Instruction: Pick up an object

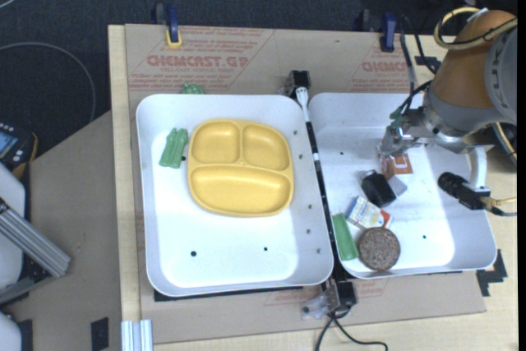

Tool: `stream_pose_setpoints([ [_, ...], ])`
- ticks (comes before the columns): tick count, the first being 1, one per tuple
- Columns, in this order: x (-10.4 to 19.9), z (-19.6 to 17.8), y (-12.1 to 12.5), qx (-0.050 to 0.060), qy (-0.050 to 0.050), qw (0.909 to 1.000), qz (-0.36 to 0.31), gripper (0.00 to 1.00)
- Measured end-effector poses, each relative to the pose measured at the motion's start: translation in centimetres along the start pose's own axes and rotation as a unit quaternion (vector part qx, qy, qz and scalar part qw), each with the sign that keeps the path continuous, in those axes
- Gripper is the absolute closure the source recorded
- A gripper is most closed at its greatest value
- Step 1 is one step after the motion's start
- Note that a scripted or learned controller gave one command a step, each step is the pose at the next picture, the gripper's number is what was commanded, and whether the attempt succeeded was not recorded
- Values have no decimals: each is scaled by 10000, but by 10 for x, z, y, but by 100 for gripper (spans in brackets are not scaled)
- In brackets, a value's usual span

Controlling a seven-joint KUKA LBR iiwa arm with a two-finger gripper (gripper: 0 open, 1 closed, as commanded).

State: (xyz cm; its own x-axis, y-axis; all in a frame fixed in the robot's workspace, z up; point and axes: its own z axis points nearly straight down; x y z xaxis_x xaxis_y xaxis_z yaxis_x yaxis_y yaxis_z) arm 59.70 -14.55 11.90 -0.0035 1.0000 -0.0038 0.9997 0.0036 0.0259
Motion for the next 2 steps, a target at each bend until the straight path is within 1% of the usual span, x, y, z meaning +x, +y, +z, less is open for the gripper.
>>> stream_pose_setpoints([
  [1,-85,-59,19,86,-24,10000,45,100],
  [2,-10,-34,19,147,38,9999,-14,100],
])
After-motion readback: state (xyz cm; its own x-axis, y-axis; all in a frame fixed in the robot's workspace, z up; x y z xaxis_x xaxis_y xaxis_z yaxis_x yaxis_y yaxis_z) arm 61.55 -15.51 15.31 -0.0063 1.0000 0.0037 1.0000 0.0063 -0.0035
